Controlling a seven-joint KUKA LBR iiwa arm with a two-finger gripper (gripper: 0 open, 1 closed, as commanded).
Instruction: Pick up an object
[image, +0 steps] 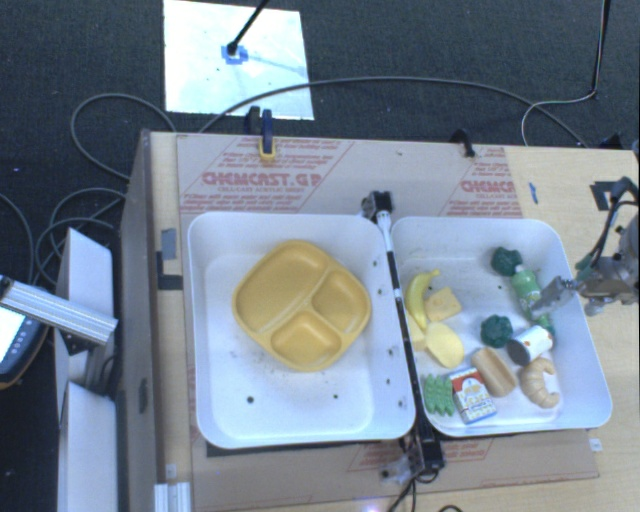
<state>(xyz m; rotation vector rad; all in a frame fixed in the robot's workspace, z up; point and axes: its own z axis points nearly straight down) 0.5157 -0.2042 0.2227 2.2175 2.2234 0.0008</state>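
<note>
The right bin (594, 385) holds several toy foods: a banana (418, 295), a cheese wedge (444, 304), a yellow lump (446, 345), two dark green broccoli pieces (506, 262) (496, 330), a green bottle (526, 287), a white can (530, 345), a bread roll (494, 371), a croissant (541, 381), a red carton (472, 393) and a green ridged piece (437, 393). My gripper (553, 293) reaches in from the right edge, over the bin's right rim, just right of the green bottle. Nothing shows held in it.
A yellow divided plate (302, 304) lies in the left bin (200, 330). A black clamp (378, 205) sits where the two bins meet at the back. Cables run across the dark floor behind the bench.
</note>
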